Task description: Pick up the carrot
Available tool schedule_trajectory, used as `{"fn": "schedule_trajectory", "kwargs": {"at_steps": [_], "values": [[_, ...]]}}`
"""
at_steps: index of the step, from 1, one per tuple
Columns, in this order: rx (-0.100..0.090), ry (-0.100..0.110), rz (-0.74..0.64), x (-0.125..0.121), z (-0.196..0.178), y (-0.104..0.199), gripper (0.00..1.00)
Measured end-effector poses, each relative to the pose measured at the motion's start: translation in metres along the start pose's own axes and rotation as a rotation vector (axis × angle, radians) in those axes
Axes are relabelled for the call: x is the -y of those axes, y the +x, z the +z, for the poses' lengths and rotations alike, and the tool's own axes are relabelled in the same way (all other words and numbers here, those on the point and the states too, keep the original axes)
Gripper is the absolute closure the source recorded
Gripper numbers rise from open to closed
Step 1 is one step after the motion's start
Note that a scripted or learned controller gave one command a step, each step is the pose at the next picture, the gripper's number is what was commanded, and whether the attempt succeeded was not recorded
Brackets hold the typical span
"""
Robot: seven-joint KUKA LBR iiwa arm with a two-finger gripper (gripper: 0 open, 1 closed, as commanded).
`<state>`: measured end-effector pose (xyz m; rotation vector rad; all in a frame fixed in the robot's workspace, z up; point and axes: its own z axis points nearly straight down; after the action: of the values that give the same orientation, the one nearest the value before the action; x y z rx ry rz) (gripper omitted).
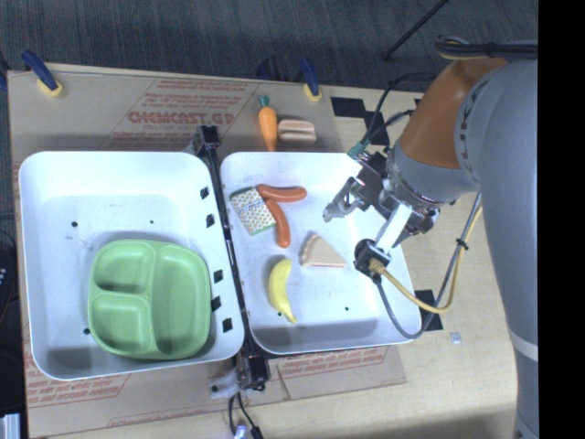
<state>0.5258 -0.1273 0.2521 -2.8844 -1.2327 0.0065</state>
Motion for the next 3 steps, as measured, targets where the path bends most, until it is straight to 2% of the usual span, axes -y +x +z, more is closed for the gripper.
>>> {"fn": "schedule_trajectory", "kwargs": {"at_steps": [1, 2, 3], "values": [[-0.002, -0.004, 0.26, 0.02, -0.171, -0.031, 0.0], [-0.001, 0.0, 0.453, 0.055, -0.059, -0.01, 0.0], [0.0, 0.001, 0.601, 0.101, 0.009, 0.033, 0.0]]}}
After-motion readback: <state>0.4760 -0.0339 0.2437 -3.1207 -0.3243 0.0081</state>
